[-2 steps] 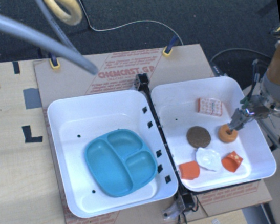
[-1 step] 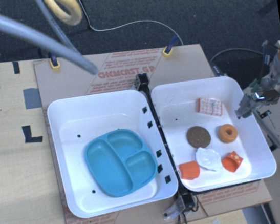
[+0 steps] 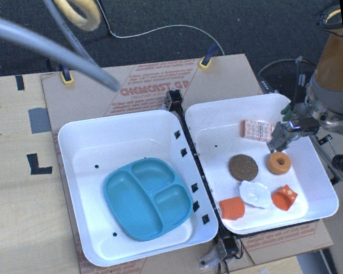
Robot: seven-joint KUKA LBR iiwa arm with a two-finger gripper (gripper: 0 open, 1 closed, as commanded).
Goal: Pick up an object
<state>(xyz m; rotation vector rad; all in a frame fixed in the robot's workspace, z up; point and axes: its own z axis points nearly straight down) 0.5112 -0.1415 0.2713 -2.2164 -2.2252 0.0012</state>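
1. camera view, looking down at a slant: two white bins side by side; the left bin (image 3: 78, 146) holds one blue divided plate (image 3: 147, 197) with three compartments, its long axis running from upper left to lower right.
2. the right bin (image 3: 219, 117) holds six things, one of each: a red-and-white packet (image 3: 258, 129), a brown round cookie (image 3: 243, 167), a small orange doughnut (image 3: 279, 163), a white lump (image 3: 255, 194), an orange-red block (image 3: 233, 209) and a red crumpled piece (image 3: 285, 197).
3. the packet lies flat near the bin's far right part, its long axis roughly left to right, tilted slightly down toward the right; the round things show no clear direction.
4. the gripper (image 3: 280, 138) hangs over the right bin, just right of the packet and above the doughnut; nothing is visibly between its fingers; whether they are spread or pressed together, i cannot tell.
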